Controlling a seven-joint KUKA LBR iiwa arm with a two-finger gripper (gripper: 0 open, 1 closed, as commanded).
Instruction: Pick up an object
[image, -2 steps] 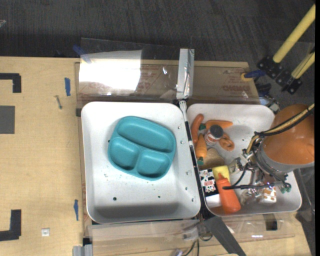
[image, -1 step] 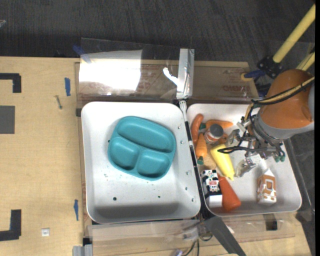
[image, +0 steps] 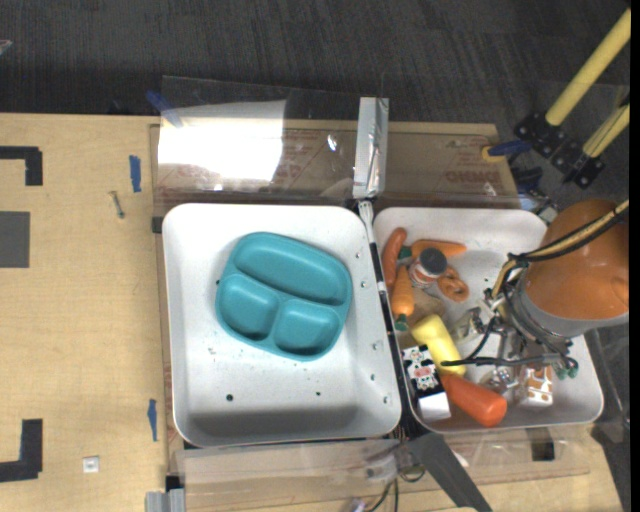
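The right bin (image: 470, 222) holds a jumble of small objects: an orange carrot-like piece (image: 396, 246), a yellow block (image: 436, 340), a red-orange piece (image: 476, 398), a small white box with black marks (image: 422, 368), and an orange-and-grey item (image: 434, 264). My gripper (image: 508, 352) reaches down into this bin at its right side, under the orange wrist band (image: 585, 272), with cables around it. Its fingertips are lost among the objects and wiring. A teal divided tray (image: 283, 294) lies in the left bin (image: 200, 380).
A clear plastic sheet and a metal strip (image: 368, 150) lie behind the bins. Yellow-and-black bars (image: 580, 90) stand at the top right. Cardboard-coloured bench surface (image: 70, 300) stretches to the left.
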